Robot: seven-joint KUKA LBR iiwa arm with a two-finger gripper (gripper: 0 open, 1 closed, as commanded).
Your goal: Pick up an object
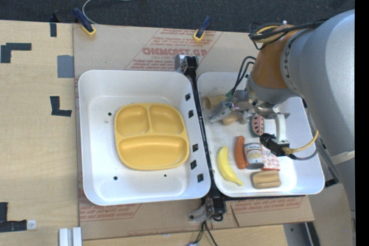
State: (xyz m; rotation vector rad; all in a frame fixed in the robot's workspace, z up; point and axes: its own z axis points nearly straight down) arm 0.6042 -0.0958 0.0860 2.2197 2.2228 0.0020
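Note:
My gripper (pixel 225 111) is low in the upper left part of the right bin (pixel 308 178), below the arm's orange band. A small tan piece (pixel 213 102) lies just left of it and a tan block (pixel 230 120) sits right under it. I cannot tell whether either is touched. Further toward the front lie a yellow banana (pixel 228 167), a red sausage (pixel 240 151), a small can (pixel 252 154) and a brown bread roll (pixel 266 180). A red and white item (pixel 257 123) lies beside the wrist.
The left bin (pixel 92 141) holds a yellow divided plate (pixel 152 136). The wall between the two bins (pixel 199 124) runs close to my gripper's left. The big grey arm covers the right bin's far right side. Cables hang near the wrist.

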